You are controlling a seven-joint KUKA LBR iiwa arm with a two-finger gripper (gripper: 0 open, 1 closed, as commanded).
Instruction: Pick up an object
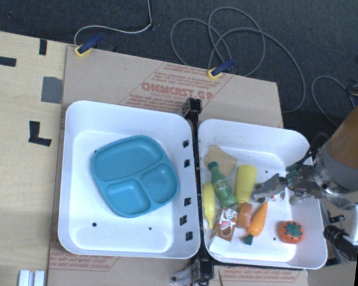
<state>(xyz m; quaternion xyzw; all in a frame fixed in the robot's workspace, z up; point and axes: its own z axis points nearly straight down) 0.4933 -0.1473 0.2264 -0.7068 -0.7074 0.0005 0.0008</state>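
Right bin with toy foods; arm entering over its right edge.
Nearest the front edge lie a tomato, a carrot and a small packet; behind them a banana, a green bottle and a yellow cup. The gripper hangs beside the cup with fingers apart, holding nothing. The left bin carries a blue divided plate.
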